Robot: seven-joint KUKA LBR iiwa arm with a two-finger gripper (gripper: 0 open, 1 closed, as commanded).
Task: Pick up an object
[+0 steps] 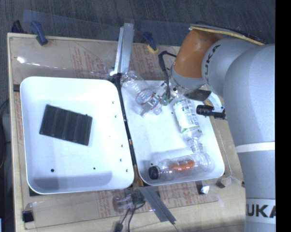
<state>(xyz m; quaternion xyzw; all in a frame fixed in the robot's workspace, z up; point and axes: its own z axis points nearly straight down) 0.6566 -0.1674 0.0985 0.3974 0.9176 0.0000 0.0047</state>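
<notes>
One "KUKA" logo [259, 210] readable on grey arm [252, 100]

The shallow white left bin [34, 129] lies mostly open; a flat dark ribbed rectangular pad [66, 124] takes its upper left part. The white right bin [143, 149] is crowded: a crumpled clear plastic bottle [141, 94] at the top, a white-labelled clear bottle [186, 116] down the right side, a black-capped clear bottle [177, 166] along the bottom. The grey arm [232, 76] covers its upper right corner.
</notes>
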